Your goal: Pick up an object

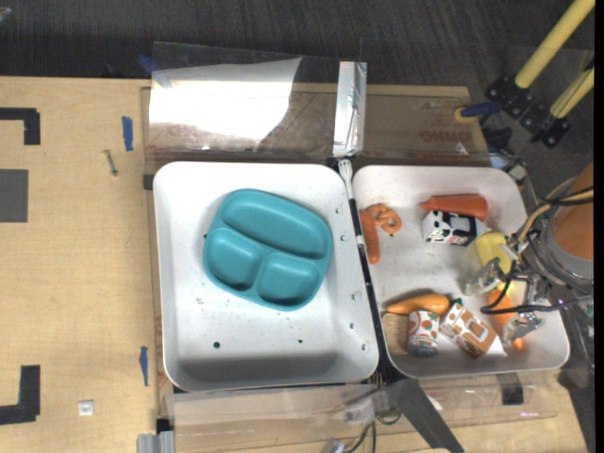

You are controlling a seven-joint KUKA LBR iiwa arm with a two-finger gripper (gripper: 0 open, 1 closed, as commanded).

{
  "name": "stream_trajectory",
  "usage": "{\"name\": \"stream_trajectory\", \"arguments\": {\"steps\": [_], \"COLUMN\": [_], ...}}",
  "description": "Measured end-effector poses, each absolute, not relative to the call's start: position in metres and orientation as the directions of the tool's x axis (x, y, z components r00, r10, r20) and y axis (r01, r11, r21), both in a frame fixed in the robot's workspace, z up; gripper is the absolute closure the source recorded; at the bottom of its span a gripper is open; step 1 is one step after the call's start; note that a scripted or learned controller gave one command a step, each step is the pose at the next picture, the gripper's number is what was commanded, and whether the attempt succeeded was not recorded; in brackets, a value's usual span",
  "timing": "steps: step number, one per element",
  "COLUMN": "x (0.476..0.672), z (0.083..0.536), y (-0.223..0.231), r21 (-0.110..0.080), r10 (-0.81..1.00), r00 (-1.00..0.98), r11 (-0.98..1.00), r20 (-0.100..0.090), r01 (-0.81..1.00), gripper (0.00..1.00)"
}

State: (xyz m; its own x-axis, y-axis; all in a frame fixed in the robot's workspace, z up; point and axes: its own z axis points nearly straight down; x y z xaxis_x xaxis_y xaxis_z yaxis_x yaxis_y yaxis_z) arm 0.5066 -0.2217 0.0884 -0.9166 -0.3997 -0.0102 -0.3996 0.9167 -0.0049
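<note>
My gripper point(506, 297) is low over the right side of the right bin point(408, 185), with cables around it and the arm's orange band point(576, 239) at the view's right edge. An orange piece point(511, 293) shows right at the gripper, and I cannot make out whether it is held. A yellow toy point(492, 247) lies just above the gripper. To its left lie a patterned box point(469, 331), a small can point(423, 334) and an orange carrot-like toy point(420, 304). Farther back are a black-and-white carton point(449, 226), an orange-red sausage point(457, 204) and an orange curl point(383, 218).
The left bin point(179, 253) holds a teal divided plate point(268, 246). A thin orange stick point(370, 243) lies along the right bin's left wall. Clear plastic sheeting point(226, 102) stands behind the bins. Yellow poles point(557, 31) cross the top right corner.
</note>
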Motion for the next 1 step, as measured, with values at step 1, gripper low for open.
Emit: {"name": "stream_trajectory", "arguments": {"steps": [1], "x": [0.4936], "z": [0.0886], "y": [-0.2224], "r21": [-0.007], "r10": [-0.450], "r00": [-0.893], "r11": [0.893], "r20": [-0.010], "r01": [-0.450], "gripper": [0.00]}}
